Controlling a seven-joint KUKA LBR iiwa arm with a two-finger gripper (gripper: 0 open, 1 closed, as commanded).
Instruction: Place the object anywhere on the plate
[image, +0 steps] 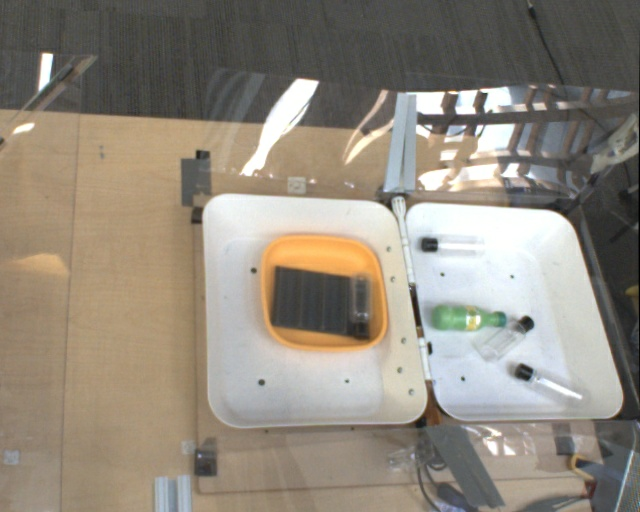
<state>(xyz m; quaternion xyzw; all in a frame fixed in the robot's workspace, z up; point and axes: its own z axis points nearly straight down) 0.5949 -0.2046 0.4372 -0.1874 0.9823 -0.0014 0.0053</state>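
An orange plate (275, 262) lies in the middle of the left bin (235, 380). On it rests a flat dark rectangular object (320, 303) with a clear wrapped end at its right side; it lies wholly inside the plate's rim.
The right bin (590, 330) holds a small green bottle (463, 319), a clear tube with a black cap (450, 243) near the back, and two more clear black-capped tubes (505, 337) (545, 382) toward the front. A metal post (402, 145) stands behind the divider between the bins.
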